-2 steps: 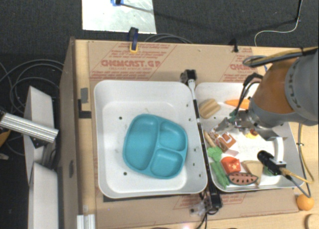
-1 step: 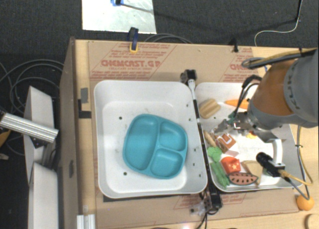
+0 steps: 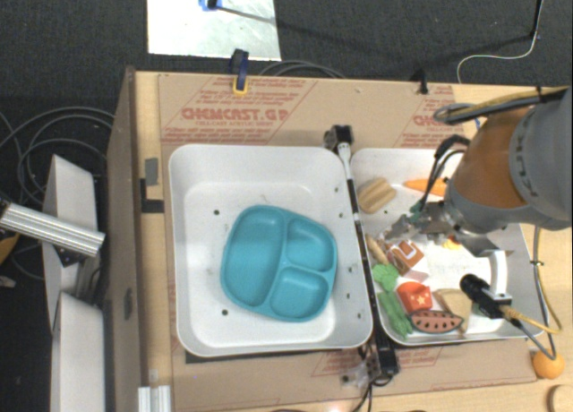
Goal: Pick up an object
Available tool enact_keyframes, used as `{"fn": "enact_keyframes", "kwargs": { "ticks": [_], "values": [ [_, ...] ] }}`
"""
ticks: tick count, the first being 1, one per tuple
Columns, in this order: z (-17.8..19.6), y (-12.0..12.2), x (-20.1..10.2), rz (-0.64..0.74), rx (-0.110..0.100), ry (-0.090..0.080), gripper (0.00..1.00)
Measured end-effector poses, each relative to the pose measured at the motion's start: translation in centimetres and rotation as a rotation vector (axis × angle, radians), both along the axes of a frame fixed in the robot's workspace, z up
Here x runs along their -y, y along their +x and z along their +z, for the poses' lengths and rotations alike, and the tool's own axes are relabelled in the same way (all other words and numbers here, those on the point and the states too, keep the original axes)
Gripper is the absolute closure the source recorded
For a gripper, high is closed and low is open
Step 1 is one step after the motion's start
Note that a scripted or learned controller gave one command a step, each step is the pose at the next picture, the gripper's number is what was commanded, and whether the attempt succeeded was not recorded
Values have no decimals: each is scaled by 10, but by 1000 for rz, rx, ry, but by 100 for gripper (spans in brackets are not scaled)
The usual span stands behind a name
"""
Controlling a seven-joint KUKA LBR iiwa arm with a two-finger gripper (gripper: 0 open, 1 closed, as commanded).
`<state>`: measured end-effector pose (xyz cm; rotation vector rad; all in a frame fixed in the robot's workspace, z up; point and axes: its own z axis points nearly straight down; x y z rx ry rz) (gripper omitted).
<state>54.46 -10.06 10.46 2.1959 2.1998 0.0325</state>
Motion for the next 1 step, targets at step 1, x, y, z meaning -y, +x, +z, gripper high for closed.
{"fn": "enact_keyframes", "kwargs": {
  "ticks": [1],
  "values": [
    [-1, -2, 1, 1, 1, 0, 0]
  ]
}}
